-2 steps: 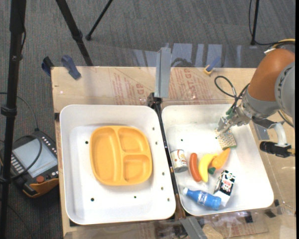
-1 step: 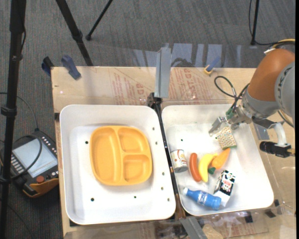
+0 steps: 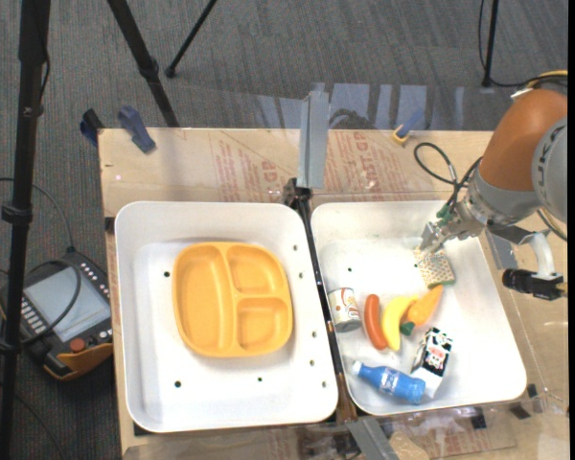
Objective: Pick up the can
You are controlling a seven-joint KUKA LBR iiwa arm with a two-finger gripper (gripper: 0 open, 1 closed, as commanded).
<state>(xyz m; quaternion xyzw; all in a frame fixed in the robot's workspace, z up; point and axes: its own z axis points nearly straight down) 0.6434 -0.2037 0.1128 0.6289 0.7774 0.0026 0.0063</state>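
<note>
My gripper [image 3: 439, 241] hangs over the right bin's [image 3: 364, 220] upper right; whether it is wide or narrow I cannot tell. A tan sponge [image 3: 437, 269] lies just below it. The can [image 3: 343, 309] lies at the bin's left wall, beside the red sausage [image 3: 374, 321], well apart from my gripper.

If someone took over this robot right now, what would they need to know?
End effector: low over the upper part of the right bin, just above a small tan mesh piece; its grip state is unclear.
Can: on its side near the right bin's left wall, beside the toy hot dog, apart from the end effector.
Done: nothing visible.
Left: reach the can, grasp it, lift.
</note>
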